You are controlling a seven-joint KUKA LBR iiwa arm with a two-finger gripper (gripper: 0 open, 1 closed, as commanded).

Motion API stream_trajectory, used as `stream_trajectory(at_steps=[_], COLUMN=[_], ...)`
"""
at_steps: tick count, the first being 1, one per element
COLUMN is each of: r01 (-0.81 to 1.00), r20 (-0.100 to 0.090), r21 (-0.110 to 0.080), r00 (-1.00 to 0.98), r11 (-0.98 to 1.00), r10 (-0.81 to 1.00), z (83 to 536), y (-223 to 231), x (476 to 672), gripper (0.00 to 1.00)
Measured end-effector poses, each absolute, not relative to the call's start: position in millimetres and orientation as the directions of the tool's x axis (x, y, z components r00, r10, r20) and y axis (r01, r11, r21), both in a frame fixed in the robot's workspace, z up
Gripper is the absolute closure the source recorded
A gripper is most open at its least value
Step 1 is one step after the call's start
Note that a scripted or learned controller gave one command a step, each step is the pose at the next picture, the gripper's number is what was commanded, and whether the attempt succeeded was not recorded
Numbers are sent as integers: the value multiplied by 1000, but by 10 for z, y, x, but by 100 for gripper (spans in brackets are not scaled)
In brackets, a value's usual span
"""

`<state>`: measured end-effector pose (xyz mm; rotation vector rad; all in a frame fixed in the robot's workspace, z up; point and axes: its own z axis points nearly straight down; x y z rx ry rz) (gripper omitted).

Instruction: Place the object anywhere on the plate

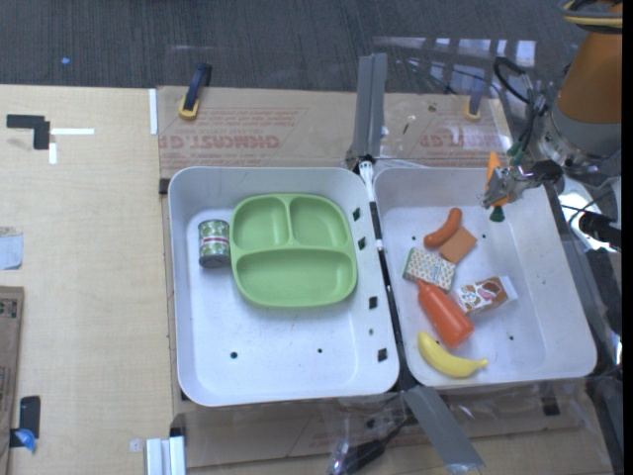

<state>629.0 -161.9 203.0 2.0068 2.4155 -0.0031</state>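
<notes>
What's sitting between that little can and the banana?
In the camera view, the green plate lies between the can and the banana, then the bins' shared rim.

Light falls evenly and fairly bright from above, so both white bins (287,364) read clean and nearly shadowless, with only thin soft shadows hugging the green plate (294,250) and the small items. A hot glare patch blooms at the right edge beside the arm (593,67). The dark floor at the top stays dim. Focus is a little soft overall, and fine detail on the packet labels is unreadable.
</notes>
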Motion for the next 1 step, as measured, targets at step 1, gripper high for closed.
stream_trajectory(at_steps=[1], r01=[983], r20=[0], r21=[-2], r00=[-184], r11=[184], r10=[983], z=[1966], y=[-940], x=[5691], gripper=[100])
